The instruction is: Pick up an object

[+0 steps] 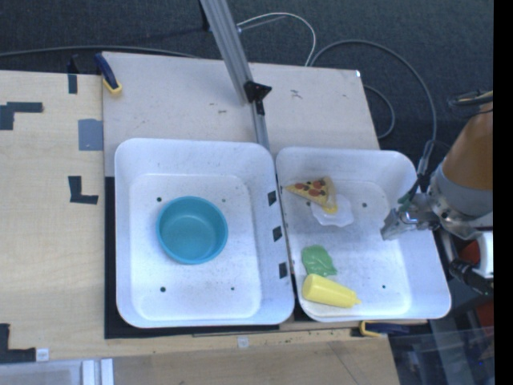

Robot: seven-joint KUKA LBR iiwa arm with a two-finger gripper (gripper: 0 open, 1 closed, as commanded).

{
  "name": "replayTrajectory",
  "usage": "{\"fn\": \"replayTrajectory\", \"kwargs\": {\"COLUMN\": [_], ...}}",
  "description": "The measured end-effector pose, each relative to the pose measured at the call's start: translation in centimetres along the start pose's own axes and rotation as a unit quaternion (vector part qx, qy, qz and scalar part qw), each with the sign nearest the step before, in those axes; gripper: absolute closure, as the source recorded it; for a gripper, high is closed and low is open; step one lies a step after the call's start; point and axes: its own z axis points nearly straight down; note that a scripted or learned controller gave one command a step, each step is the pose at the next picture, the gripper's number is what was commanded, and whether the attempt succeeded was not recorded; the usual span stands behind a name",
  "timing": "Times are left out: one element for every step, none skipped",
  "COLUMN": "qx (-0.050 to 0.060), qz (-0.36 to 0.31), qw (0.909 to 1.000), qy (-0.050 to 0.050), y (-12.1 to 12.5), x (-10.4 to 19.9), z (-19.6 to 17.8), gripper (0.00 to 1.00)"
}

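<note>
The right bin (417,283) holds a toy pizza slice (315,191) lying on a small white piece near its back, a green lump (317,258) lower down, and a yellow wedge-shaped object (328,292) at the front. A blue bowl (191,229) stands in the left bin (132,215). My gripper (396,224) hangs over the right side of the right bin, to the right of the pizza slice and apart from all objects. Nothing shows between its fingers.
A slanted metal pole (232,42) rises from behind the bins where they meet. Cables (401,62) loop over the bench beyond the right bin. A clamp (108,74) sits at the back left of the board.
</note>
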Motion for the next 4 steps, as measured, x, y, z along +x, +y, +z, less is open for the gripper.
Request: {"fn": "replayTrajectory", "kwargs": {"qx": [0.0, -0.001, 0.002, 0.003], "qz": [-0.001, -0.001, -0.003, -0.003], "qw": [1.0, 1.0, 1.0, 1.0], "qy": [0.0, 0.0, 0.002, 0.002], "y": [0.2, 1.0, 1.3, 0.7], "x": [0.9, 1.4, 7.6, 12.9], "z": [-4.7, -10.8, -9.8, -8.0], "gripper": [1.0, 1.0, 1.0, 1.0]}}
